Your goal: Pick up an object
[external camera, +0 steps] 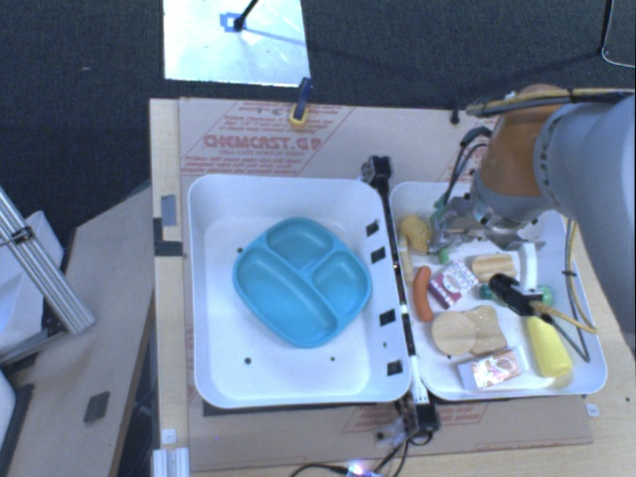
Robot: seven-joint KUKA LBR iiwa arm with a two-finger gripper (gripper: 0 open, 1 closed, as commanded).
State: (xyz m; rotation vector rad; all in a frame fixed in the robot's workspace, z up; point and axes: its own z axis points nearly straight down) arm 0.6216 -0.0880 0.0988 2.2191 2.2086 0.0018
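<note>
Reaching in from the right, the claw (449,229) hangs over the right bin (581,371) near a sausage (423,294), its grip state impossible to tell.

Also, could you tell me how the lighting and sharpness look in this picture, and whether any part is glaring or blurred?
In the camera view the light is even and fairly soft; the left white bin is bright but not blown out; the blue divided plate casts hardly any shadow; the pale square panel at the top shows washed-out glare; the arm looks soft-edged; the small items around the sausage are coarse in detail.
</note>
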